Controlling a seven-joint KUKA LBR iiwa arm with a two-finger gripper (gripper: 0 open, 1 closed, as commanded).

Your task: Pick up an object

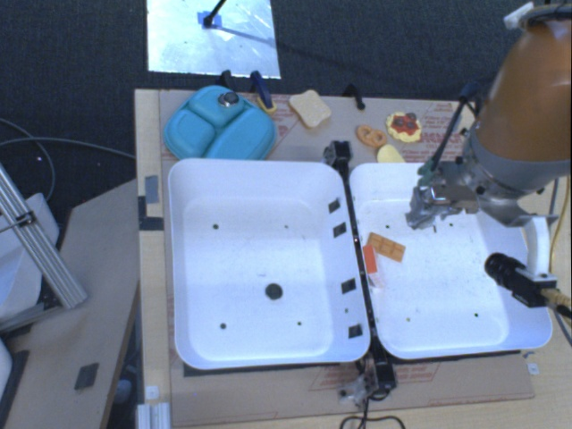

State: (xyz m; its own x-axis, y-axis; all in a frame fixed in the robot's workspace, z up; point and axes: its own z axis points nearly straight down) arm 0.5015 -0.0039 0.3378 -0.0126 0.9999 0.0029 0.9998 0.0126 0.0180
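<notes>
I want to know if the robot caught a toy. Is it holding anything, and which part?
Nothing is seen between the gripper's fingers. It hangs over the right bin, apart from the orange waffle piece lying on the bin floor.

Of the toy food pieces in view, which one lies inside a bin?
The orange waffle piece, in the right bin by the divider. The toast, pretzel, pizza and yellow piece sit on the bench behind the bins.

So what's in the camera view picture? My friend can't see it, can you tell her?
A grey and orange robot arm's gripper hangs over the right white bin, near an orange waffle-like toy lying by the divider. The left bin has a small dark disc; a blue tray and toy foods sit behind.
</notes>
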